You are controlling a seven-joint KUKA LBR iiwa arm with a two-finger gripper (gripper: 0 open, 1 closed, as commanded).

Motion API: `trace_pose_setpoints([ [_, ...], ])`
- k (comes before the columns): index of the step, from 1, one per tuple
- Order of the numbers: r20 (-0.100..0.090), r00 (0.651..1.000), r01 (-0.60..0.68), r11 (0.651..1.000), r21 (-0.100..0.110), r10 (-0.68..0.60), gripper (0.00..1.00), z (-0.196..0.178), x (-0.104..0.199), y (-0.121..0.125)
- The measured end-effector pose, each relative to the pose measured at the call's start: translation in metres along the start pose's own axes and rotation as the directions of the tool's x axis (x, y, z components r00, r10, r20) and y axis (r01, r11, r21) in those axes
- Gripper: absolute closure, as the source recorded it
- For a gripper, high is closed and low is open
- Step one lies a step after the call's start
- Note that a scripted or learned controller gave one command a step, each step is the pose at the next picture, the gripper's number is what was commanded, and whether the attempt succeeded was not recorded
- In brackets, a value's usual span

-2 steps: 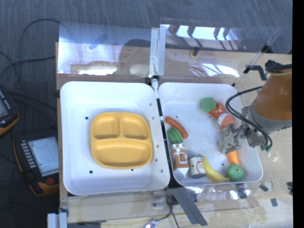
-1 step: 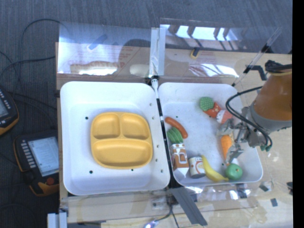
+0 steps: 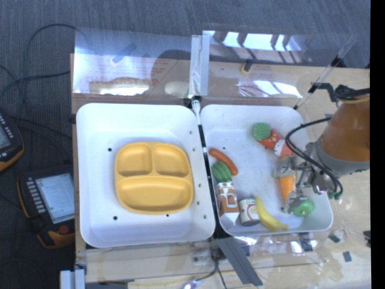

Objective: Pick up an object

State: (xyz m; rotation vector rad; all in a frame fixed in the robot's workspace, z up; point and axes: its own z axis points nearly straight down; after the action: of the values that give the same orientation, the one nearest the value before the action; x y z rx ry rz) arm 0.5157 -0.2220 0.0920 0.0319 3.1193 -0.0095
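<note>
Gripper (image 3: 299, 188) just beside carrot (image 3: 286, 186) — carrot's long axis vert., right bin (image 3: 240, 122).

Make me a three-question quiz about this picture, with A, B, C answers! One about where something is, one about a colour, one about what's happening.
1. Where is the yellow tray?
A. left bin
B. right bin
C. floor

2. What colour is the banana?
A. blue
B. yellow
C. pink

3. Where is the gripper?
A. over the left bin
B. in the right bin by the carrot
C. off the bench

Answers: 1 A, the tray lies in the left bin. 2 B, it is plainly yellow. 3 B, it hangs among the toys at that bin's right side.
</note>
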Motion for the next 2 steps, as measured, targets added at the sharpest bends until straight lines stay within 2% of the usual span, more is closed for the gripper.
trace_pose_setpoints([
  [1, 0.000, 1.000, 0.002, 1.000, 0.003, -0.002, 1.00, -0.0106, -0.0016, 0.0004],
  [2, -0.001, 1.000, 0.002, 1.000, 0.003, -0.002, 0.00, -0.0105, -0.0015, 0.0005],
])
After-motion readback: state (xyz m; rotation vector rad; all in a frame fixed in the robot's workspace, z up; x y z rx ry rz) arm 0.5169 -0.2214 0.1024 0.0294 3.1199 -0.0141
